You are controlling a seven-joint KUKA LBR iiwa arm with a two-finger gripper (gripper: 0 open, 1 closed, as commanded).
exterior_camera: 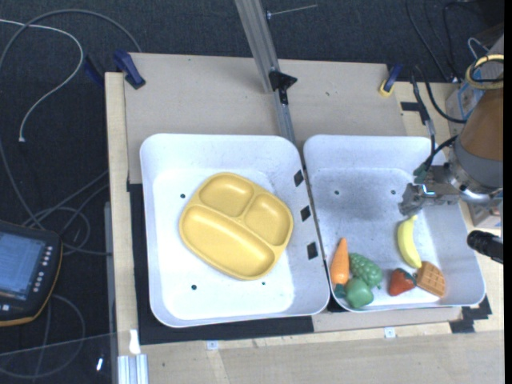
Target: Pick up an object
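White plastic, smooth and shallow with rounded corners, makes up the two bins on my worktop (240,78), which itself looks like pale bare board. One bin, the left bin (160,214), holds a single yellow plate (236,225), a glossy rounded dish moulded into three compartments, lying flat near its middle. The other, the right bin (360,154), has a greyish scuffed floor and carries five small toy foods gathered along its near edge. I count one orange carrot (341,261), tapered and standing on a slant; one green bumpy piece like broccoli (368,268) just beside it; one smooth green pepper (359,294) touching the carrot's lower end; one red strawberry (401,282); and one tan waffle (431,278) with a grid texture, touching the strawberry. There is also one yellow banana (408,242), curved and matte, lying just above the strawberry and waffle, which makes six pieces in all. My hand (414,196) hangs over the right bin's far right part, just above the banana's upper tip and near it; whether I touch it I cannot tell. My fingers are too small and dark to read, so I cannot tell how wide they stand, and nothing shows between them
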